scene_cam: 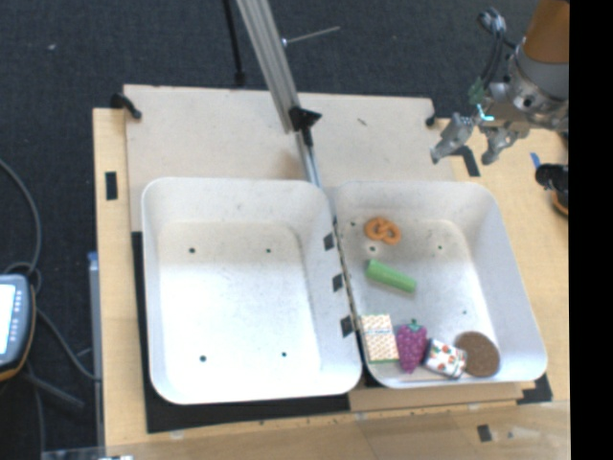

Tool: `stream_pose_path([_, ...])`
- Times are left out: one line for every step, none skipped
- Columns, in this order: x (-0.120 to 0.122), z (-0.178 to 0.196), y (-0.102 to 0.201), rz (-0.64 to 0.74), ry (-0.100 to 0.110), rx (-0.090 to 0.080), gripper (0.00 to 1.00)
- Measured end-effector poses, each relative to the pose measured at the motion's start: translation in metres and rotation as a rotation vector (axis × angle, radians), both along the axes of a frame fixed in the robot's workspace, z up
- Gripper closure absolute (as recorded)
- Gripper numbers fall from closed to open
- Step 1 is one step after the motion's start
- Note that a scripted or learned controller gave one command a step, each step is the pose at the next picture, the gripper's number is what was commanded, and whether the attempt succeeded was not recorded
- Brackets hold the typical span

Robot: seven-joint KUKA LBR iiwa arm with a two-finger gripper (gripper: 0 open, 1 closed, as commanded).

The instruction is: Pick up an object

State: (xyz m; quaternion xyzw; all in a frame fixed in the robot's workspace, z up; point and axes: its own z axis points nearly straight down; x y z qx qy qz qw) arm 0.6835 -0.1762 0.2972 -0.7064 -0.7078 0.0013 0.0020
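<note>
**Gripper above the bench past the right bin, nothing between the fingers**

We see the arm (546,27) entering at the upper right, its orange band just above the grey wrist. The gripper (476,147) hangs over the bare bench (383,132), just beyond the far rim of the right bin (512,257). We see its two fingers (450,144) spread apart, with open bench showing between them and no object held.

All the objects we can find lie in the right bin. A pretzel (382,229) sits near the far left of the bin floor. Just nearer to us lies a green cylinder (391,276), on its side and angled, apart from the pretzel. Along the near rim we note a row of four: a pale box (378,337) against the left wall, a purple grape bunch (412,345) touching or nearly touching it, a small patterned box (445,357) beside that, and a brown disc (478,353) at the right end, close against the patterned box. The gripper is well apart from all of them.

The left bin (163,286) sits beside the right one, their inner rims touching. A metal rail (273,56) runs at a slant from the top of the view down to the seam between the bins.
</note>
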Motion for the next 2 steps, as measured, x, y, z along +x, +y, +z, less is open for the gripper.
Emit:
stream_pose_path([0.000,0.004,-0.001,0.002,-0.004,-0.004,0.00])
stream_pose_path([0.000,-0.050,0.007,0.002,-0.001,-0.003,0.00])
